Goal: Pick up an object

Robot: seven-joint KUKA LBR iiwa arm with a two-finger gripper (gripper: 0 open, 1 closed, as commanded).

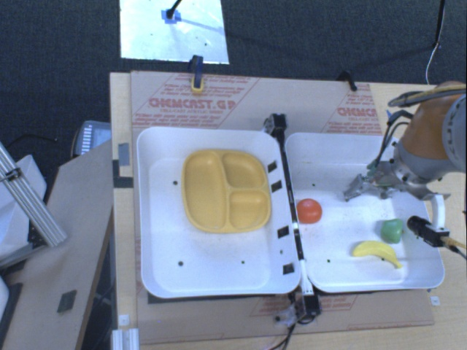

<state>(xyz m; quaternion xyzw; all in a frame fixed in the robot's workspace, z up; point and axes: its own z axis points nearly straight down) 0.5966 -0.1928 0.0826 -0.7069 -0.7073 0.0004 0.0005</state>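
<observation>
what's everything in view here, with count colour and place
bins: 2, white, side by side on the bench
divided plate: 1, yellow, middle of the left bin
tomato-like ball: 1, red-orange, right bin by the divider
round fruit: 1, green, right bin, toward its right side
banana: 1, yellow, right bin, near the front edge, just below the green fruit
clamp: 1, yellow and dark, back edge of the board
arm: 1, grey with orange band, over the right bin
gripper: 1, grey, low over the right bin's middle

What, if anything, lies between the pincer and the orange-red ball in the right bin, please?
Nothing visible does: bare white bin floor separates the pincer from the orange-red ball. The green ball and banana lie off to the side.
</observation>
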